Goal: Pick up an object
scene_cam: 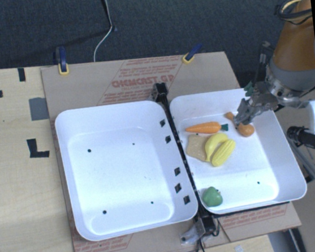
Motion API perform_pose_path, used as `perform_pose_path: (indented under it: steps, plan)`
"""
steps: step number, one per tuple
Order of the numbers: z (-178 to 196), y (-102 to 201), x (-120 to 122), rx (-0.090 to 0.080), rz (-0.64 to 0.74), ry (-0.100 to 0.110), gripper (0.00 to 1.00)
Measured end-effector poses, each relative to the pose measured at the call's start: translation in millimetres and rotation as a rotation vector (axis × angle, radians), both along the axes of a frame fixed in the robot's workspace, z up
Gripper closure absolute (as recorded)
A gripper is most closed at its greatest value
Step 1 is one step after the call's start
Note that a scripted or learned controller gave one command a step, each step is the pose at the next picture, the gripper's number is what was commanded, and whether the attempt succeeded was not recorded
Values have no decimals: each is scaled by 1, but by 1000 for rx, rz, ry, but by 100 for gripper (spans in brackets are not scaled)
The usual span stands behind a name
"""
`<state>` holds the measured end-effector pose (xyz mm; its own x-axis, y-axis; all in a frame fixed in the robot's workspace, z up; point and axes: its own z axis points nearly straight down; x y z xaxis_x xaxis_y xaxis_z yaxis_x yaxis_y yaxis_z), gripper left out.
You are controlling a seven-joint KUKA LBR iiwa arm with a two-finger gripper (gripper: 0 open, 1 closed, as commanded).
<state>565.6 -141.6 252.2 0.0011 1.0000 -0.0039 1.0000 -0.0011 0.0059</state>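
Note:
The right bin (279, 190) holds an orange carrot (203, 128), a yellow banana-like bunch (220, 148) lying on a tan slice (195, 149), a green pepper (212, 197) near the front left corner, and a small orange piece (246, 130) at the right. My gripper (243, 118) hangs at the right side of this bin, just above the small orange piece and to the right of the carrot's green tip. The view is too small to tell whether anything sits between its parts.
The left bin (71, 162) lies beside the right one, with a black divider strip (173, 149) between them. Both rest on a cardboard sheet (135, 79) clamped at the back. The arm enters from the right edge.

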Motion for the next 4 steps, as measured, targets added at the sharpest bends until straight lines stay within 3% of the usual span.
perform_pose_path:
  steps: [1,2,3,4]
  plan:
    - [-30,109,22,8,13,11,100]
    - [43,155,-6,6,9,4,100]
    - [93,209,-15,5,10,5,100]
    - [163,275,-50,7,13,3,100]
